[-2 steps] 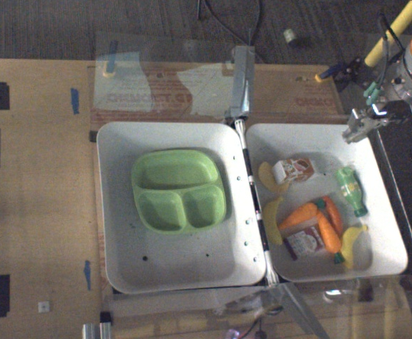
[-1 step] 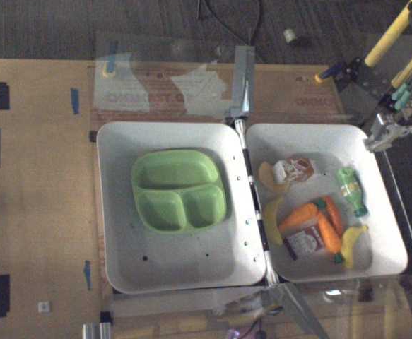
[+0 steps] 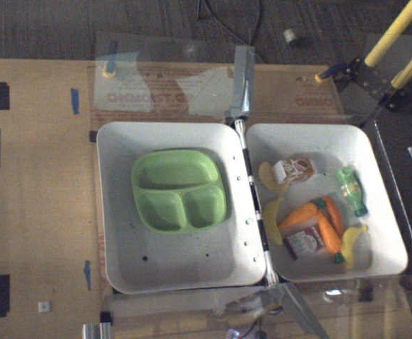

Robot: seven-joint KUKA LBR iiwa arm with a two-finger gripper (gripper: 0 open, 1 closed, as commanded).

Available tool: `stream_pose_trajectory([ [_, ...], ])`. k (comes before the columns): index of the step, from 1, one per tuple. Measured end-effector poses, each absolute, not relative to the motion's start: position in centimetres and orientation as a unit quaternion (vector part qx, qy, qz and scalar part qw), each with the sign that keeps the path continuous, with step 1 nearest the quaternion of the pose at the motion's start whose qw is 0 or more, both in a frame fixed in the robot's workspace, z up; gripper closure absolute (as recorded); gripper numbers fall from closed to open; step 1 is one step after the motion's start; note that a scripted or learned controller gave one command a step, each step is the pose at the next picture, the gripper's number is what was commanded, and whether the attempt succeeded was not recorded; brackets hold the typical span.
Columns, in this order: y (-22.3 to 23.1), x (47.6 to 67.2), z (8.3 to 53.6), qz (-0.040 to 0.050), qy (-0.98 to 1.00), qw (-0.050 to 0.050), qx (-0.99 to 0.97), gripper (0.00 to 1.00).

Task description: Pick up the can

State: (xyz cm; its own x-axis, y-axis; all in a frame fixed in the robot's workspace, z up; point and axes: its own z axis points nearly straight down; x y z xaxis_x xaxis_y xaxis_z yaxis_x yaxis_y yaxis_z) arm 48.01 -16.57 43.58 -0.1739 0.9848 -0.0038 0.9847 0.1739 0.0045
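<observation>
The can lies on its side in the right bin (red-labelled, near the front), touching the carrots and beside a banana. The tool's state I cannot tell.

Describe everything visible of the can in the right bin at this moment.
The can lies on its side near the front of the right bin, wearing a red and white label whose print is too blurred to read. Its end faces roughly front-left. The carrots rest against its upper side, and a banana lies just to its right. Nothing grips it.
</observation>
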Motion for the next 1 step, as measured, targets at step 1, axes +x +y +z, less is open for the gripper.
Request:
stream_pose_trajectory([
  [1,-22.46,48.03,43.60,0.0001,0.817,0.004,0.576,1.00],
])
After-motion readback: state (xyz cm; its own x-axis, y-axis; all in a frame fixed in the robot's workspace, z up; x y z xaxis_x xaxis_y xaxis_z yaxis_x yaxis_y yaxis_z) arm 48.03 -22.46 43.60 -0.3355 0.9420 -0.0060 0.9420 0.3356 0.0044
